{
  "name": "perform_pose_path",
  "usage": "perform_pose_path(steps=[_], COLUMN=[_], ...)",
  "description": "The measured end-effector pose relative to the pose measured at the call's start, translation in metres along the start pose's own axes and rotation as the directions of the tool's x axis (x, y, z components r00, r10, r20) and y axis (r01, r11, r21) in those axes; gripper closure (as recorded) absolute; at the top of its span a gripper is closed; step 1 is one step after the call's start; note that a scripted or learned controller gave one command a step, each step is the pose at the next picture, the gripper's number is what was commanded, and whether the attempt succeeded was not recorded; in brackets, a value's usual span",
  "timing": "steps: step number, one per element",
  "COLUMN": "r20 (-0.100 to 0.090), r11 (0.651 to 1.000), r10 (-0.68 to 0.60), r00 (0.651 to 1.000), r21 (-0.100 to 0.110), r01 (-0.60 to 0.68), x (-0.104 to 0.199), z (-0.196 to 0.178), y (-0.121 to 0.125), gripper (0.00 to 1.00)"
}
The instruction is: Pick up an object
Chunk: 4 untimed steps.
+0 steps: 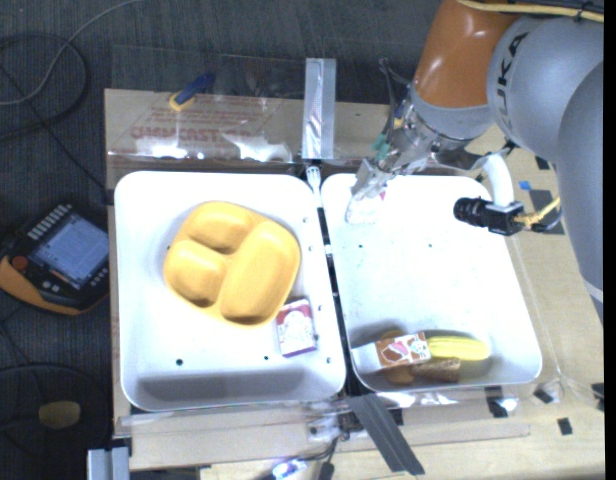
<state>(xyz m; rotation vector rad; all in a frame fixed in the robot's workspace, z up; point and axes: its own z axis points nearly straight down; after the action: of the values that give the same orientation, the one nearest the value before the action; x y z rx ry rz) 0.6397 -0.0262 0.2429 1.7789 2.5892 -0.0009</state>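
My gripper (367, 194) hangs over the far left corner of the right bin (438, 268), close to the divider between the bins. Something small and pale with a pink spot (362, 211) shows right at its tip; I cannot tell whether it is a held thing or part of the gripper. At the near edge of the right bin lie a brown snack packet (406, 354) and a yellow banana-shaped object (458, 348), touching each other. The left bin (148, 358) holds a large lumpy yellow object (231, 260) and a small pink-and-white box (296, 328).
A clear plastic sheet (213, 118) with a blue and yellow item (191, 91) lies behind the left bin. A metal strip (319, 108) stands at the back between the bins. A handheld controller (58, 258) lies on the floor at the left. A black fitting (485, 212) juts over the right bin's right side.
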Motion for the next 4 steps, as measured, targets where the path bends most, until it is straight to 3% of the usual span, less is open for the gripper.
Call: perform_pose_path(steps=[1, 2, 3, 4], r20=[-0.001, 0.001, 0.002, -0.001], r11=[0.998, 0.977, 0.933, 0.978], r10=[-0.067, -0.211, -0.359, -0.209], r00=[0.998, 0.977, 0.933, 0.978], r21=[0.003, 0.000, 0.000, 0.001], r01=[0.067, 0.211, 0.359, 0.209], x=[0.106, 0.062, 0.055, 0.044], z=[0.044, 0.033, 0.013, 0.026], y=[-0.023, -0.011, -0.010, -0.028], gripper=[1.00, 1.00, 1.00, 1.00])
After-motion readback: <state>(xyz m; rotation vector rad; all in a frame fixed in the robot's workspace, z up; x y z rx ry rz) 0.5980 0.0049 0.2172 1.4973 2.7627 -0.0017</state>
